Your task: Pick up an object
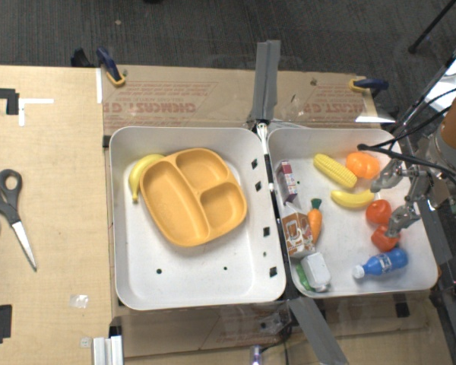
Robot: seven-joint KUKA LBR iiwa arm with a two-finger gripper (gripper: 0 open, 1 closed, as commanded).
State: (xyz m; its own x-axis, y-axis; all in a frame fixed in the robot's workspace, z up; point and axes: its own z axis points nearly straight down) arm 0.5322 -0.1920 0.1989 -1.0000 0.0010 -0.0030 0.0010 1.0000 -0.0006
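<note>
My gripper (394,198) hangs over the right side of the right bin (342,293), open, its fingers (402,220) spread apart. A red tomato-like ball (376,211) lies just left of the gap between the fingers, and a second red piece (383,240) sits right below the lower finger. Nothing is gripped. Close by are a small yellow banana (352,198), an orange (362,164), a corn cob (334,170) and a blue bottle (381,264) on its side.
The right bin also has a carrot (315,220), a pink carton (286,181), a brown carton (296,234) and a white-green item (315,272) along its left wall. A yellow divided plate (191,196) and a banana (140,173) lie in the left bin (190,291). Scissors (11,211) rest on the bench.
</note>
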